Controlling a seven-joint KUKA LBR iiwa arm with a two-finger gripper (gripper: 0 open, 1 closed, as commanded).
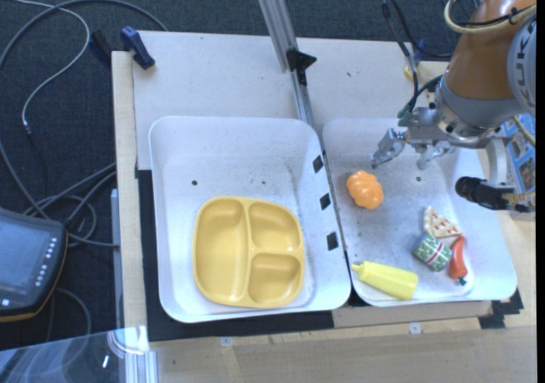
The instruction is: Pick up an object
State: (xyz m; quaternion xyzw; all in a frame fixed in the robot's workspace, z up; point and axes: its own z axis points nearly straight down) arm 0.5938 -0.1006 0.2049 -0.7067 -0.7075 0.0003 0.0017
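Grey metal fingers of the gripper [409, 149] stood apart with nothing between them, hovering over the upper part of the right bin [358, 139], in the right half of the frame. Below it and slightly to the left, well clear of the fingers, lay an orange pumpkin-like toy [365, 190] on the bin floor. Farther toward the lower right sat a cluster: a waffle-patterned piece [440, 223], a green-and-white wrapped item [433, 252] just beneath it, and a red-orange carrot-like piece [459, 259] just beside that. Along the bin's lower edge lay a yellow bottle-shaped toy [386, 278], tilted, its narrow end pointing left. The left bin [170, 139], in the centre of the frame, held a yellow divided tray [249, 249] with three compartments, resting in its lower half. Both bins stood side by side on the pale bench [213, 66].
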